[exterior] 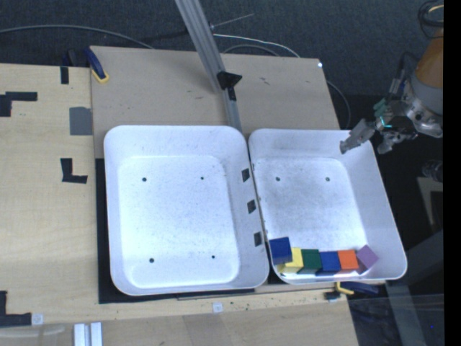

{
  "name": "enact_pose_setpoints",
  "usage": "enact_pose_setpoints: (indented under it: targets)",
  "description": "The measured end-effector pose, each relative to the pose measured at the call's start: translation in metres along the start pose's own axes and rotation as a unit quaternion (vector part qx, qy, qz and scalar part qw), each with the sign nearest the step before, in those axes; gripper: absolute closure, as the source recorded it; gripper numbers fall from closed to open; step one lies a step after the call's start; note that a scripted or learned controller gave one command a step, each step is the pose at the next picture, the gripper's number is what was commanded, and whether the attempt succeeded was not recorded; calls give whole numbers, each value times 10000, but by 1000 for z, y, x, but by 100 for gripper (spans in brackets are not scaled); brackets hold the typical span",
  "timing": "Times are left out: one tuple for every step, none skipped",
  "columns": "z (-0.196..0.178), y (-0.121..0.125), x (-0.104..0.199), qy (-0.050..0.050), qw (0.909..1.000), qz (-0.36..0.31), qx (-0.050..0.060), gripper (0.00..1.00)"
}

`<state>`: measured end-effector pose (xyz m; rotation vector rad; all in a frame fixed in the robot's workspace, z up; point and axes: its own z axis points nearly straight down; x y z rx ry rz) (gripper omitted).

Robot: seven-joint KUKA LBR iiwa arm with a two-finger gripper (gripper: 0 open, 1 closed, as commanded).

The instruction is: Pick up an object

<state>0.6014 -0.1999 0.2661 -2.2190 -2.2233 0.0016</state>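
The left bin [176, 207] sits beside the right bin [324, 200]. Along the right bin's near wall lies a row of blocks, long axis running left to right: blue block [279, 249], yellow block [292, 260], green block [310, 259], another blue, orange block [348, 259], purple block [366, 256]. The gripper [366, 137] hangs over that bin's far right rim, pointing left, nothing visibly in it.

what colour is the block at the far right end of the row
Purple, seen in the camera view.
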Motion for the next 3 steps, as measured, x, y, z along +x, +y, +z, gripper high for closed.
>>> enact_pose_setpoints:
  targets:
    - [-109,10,14,-5,10000,5,-3,0]
    - [-119,11,14,-10,10000,-1,-5,100]
    - [5,40,-10,5,10000,9,40,100]
